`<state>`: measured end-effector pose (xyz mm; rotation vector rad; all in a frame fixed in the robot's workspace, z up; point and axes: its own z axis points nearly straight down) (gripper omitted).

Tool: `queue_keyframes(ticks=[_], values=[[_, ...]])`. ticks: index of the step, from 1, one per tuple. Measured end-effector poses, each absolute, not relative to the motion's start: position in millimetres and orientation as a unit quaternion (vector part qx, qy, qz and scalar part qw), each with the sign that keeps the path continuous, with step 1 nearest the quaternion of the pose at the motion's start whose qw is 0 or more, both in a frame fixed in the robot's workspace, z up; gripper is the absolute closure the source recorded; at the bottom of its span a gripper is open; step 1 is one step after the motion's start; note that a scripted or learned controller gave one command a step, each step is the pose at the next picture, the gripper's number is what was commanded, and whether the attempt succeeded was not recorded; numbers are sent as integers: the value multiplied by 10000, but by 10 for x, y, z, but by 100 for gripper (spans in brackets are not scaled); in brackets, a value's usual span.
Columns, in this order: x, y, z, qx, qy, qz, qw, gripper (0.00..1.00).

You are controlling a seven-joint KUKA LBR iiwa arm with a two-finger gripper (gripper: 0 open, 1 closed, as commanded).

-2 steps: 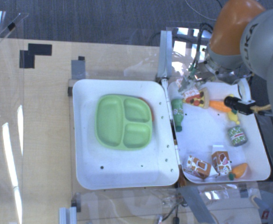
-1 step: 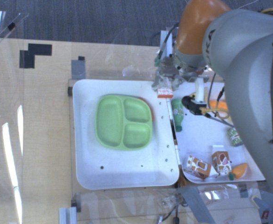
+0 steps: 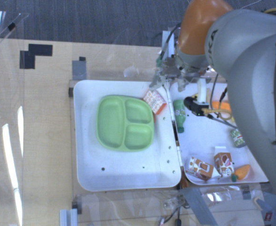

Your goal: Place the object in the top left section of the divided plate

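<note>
A pale green plastic divided plate [image 3: 125, 123] lay flat in the left white bin. A small red-and-white patterned packet [image 3: 154, 100] sat tilted just beside the plate's upper right rim.

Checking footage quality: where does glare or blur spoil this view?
Camera view: bright glare streaks on the clear panel at left; the arm looms large and soft at right; the green divided plate is evenly lit and sharp, with soft shadow in the left bin.
</note>
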<state>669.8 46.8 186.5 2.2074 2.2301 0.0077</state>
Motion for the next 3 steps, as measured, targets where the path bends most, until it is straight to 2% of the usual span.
queue_keyframes(ticks=[1,2,3], values=[[6700,439,1870,7575,6529,30,17,0],[6624,129,1853,8234,5675,14,8,0],[6434,-95,1860,8109,5851,18,11,0]])
